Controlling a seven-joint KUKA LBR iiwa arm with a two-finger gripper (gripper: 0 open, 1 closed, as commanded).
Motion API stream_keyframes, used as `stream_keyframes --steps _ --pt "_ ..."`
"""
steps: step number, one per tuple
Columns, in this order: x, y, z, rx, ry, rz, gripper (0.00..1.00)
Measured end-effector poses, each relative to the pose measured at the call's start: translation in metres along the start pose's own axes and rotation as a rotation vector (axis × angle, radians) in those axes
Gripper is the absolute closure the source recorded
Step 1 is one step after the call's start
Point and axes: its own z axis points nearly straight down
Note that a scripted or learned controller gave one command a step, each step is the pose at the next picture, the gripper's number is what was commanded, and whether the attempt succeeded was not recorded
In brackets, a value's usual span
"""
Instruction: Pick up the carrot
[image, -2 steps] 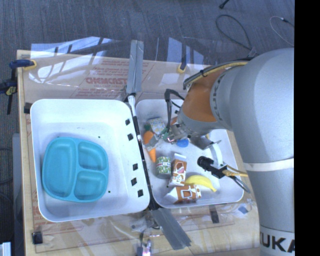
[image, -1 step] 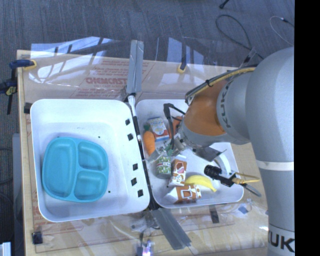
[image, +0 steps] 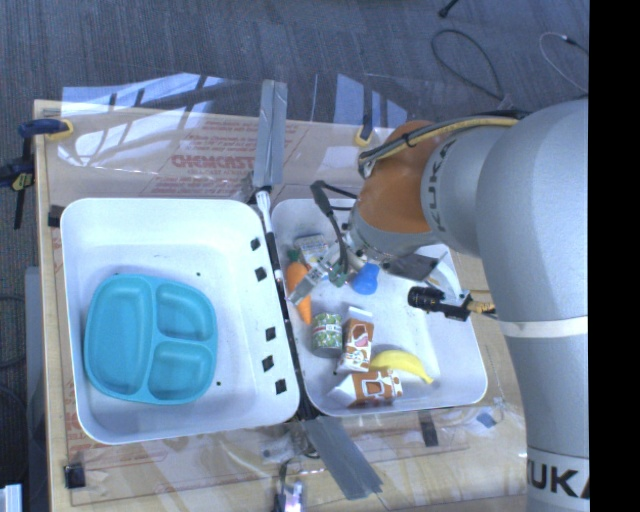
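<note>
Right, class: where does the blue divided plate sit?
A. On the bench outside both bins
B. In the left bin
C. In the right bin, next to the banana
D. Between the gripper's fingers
B: the plate lies flat on the floor of the left bin, while the banana and carrot are in the right bin.

The grey robot arm carries the black letters "KUKA" on its base at the lower right, cut off by the frame edge. The flattened brown cardboard sheet behind the bins bears faded red print, too blurred to read. Small carton labels are illegible.
</note>
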Motion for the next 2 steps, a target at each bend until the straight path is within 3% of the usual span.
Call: stream_keyframes --steps 1,2 --pt "0.0404 -0.048 -0.0045 -0.016 -0.026 0.011 0.0" --pt "0.0437 -0.0461 -0.0135 -0.012 -0.01 0.002 1.0"
